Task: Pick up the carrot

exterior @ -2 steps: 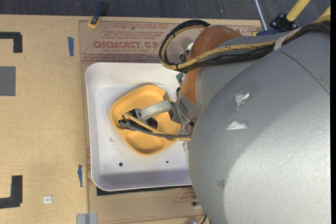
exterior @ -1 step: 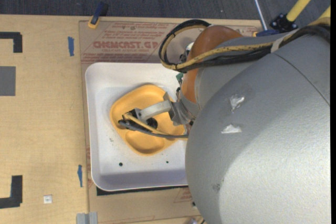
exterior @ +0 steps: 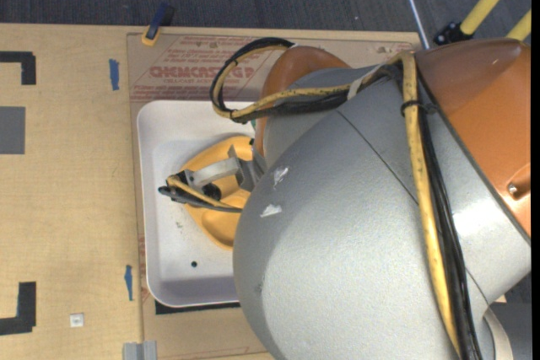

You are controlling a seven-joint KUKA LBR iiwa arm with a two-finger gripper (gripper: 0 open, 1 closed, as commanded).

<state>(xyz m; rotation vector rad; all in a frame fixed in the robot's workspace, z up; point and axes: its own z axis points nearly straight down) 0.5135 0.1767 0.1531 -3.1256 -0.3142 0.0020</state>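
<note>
My grey arm with its orange band covers most of the view and reaches down into the left white bin. My gripper sits low in that bin, right over a rounded yellow-orange thing that lies in the bin's middle. The wrist and arm hide the part of that thing under the gripper, so I cannot tell whether it is the carrot. The arm also hides the right part of this bin and the other bin.
The bins rest on a brown cardboard sheet on the pale bench. A small blue and yellow object lies at the sheet's far left corner. A tiny dark speck sits on the bin floor near its front.
</note>
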